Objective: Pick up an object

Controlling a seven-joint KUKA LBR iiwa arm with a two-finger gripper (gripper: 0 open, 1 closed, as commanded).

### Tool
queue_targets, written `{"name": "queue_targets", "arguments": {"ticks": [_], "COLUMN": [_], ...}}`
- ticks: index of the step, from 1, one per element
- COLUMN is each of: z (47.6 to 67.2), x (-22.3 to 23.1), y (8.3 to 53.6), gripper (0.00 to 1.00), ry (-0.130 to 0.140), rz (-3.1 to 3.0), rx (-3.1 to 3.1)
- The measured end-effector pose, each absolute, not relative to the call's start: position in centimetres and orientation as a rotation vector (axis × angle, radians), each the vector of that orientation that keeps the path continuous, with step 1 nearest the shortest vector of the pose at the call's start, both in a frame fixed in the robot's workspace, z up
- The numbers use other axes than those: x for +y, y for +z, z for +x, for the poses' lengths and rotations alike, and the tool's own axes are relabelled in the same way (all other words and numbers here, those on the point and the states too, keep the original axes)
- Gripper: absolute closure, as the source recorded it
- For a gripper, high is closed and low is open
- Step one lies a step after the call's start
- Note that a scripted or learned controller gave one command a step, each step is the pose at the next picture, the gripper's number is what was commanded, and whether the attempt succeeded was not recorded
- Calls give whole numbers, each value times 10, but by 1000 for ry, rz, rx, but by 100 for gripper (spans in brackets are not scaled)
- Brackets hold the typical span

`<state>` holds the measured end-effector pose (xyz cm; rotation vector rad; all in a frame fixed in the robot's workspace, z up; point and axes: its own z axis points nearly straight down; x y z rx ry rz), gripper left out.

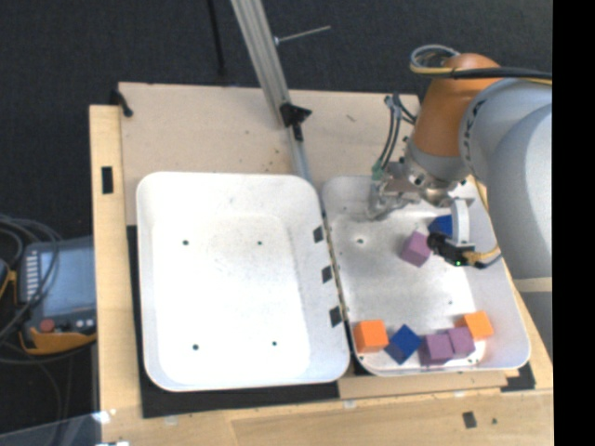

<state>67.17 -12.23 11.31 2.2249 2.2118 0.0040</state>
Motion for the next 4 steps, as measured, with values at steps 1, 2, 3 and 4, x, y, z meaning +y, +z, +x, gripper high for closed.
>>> {"name": "queue_targets", "arguments": {"ticks": [1, 2, 3, 4], "z": [677, 678, 678, 664], "x": [-114, -115, -58, -14], "y": [169, 204, 218, 218], "gripper": [100, 100, 100, 100], "ry": [8, 5, 6, 1], "rz": [2215, 2215, 2212, 2215], "rx": [2220, 2222, 2228, 2228]}}
